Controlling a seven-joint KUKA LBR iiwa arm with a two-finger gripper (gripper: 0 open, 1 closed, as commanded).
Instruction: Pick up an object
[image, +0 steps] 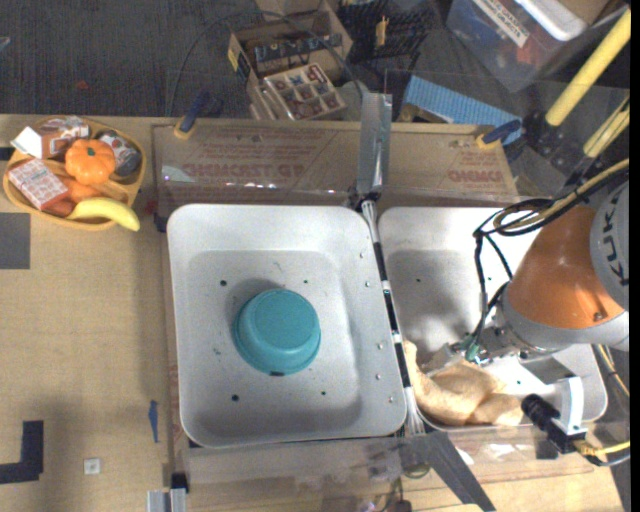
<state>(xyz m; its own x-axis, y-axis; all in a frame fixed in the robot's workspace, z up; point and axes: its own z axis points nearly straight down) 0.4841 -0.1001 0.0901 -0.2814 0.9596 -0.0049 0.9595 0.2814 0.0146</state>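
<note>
The grey arm (575, 275) with its orange band reaches in from the right and hangs over the right-hand white bin (425, 260), its wrist low above the near half of that bin. The gripper (478, 350) sits just under the orange band, right above a tan, lumpy soft object (462, 393) that lies against the bin's near-left corner; whether its fingers are apart or together cannot be told, since the wrist and cables cover them, and nothing can be seen gripped between them. The tan object spreads along the near wall of the bin, one end up against the divider between the two bins. In the left-hand white bin (200, 260) a teal bowl (278, 331) rests upside down near the middle of the floor, well apart from the arm. Off to the far left, on the wooden bench (80, 350), a shallow dish (28, 196) holds toy food: an orange pumpkin (91, 161), a yellow banana (106, 211) on its near edge, and some small boxes
</note>
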